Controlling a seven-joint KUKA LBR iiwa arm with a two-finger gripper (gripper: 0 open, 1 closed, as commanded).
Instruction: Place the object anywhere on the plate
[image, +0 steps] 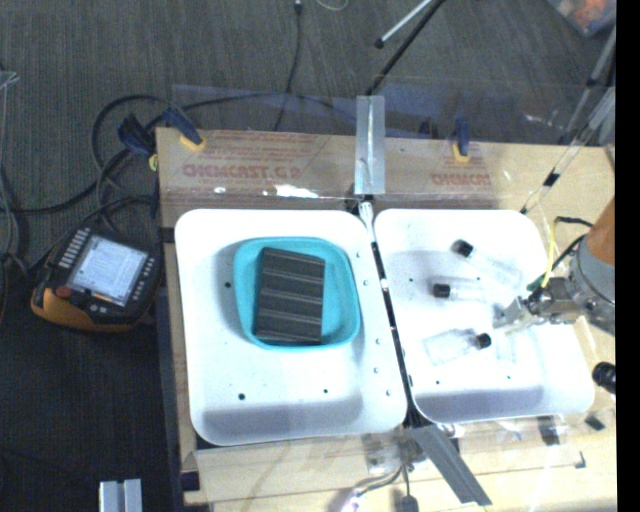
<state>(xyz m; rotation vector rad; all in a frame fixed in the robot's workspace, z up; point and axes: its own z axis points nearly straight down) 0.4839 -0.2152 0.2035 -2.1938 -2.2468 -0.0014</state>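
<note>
A teal plate (345, 300) lies in the left bin (290, 400), and a dark grey ridged block (291, 294) rests flat on its middle. In the right bin (480, 395) lie three small things: a clear vial with a black cap (478, 257) at the back, a small black-capped piece (441, 290) in the middle, and another clear vial with a black cap (462, 345) toward the front. My gripper (512, 315) is low over the right bin's right side, just right of the front vial's cap. I see nothing held in it.
A metal divider bar (370, 150) stands behind the seam between the bins. A teach pendant (100, 275) and cables lie on the floor to the left. Clamps hold the cardboard back wall (260, 170).
</note>
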